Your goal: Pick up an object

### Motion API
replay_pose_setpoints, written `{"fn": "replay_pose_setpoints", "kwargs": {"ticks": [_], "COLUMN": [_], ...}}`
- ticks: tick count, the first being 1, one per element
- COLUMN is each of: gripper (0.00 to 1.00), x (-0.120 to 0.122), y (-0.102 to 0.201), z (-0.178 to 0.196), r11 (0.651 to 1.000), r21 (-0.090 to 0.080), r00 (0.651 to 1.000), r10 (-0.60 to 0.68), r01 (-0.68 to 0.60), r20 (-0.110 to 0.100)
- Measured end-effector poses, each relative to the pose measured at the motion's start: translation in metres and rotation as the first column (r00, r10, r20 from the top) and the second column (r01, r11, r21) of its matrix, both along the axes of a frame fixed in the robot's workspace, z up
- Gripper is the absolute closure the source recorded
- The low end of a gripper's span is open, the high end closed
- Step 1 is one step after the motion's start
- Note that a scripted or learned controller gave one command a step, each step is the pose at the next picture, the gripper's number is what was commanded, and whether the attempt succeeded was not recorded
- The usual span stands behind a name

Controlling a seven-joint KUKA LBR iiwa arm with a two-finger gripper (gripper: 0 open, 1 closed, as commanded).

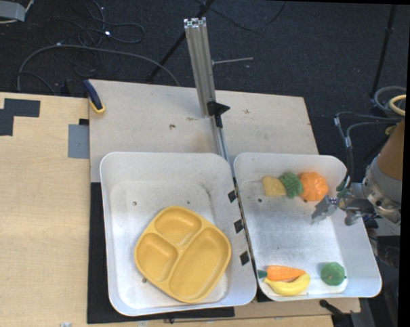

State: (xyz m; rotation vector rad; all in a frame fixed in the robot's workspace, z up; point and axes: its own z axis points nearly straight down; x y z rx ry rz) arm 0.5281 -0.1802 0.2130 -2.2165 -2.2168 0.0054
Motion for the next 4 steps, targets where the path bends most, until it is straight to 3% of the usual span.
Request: {"fn": "replay_pose_setpoints", "kwargs": {"ticks": [2, 3, 4], "gripper": [0.0, 1.0, 1.0], "x": [-0.005, -0.005, 0.005], "y": [0.009, 0.007, 0.009], "z": [-0.115, -0.102, -0.045], "r11": [1.0, 1.0, 1.0], "r21": [0.0, -0.001, -0.003], "r00": [1.0, 1.0, 1.0], "r10": [0.0, -0.005, 0.001], "r01": [0.0, 0.005, -0.001], "r20": [0.0, 0.002, 0.009]}}
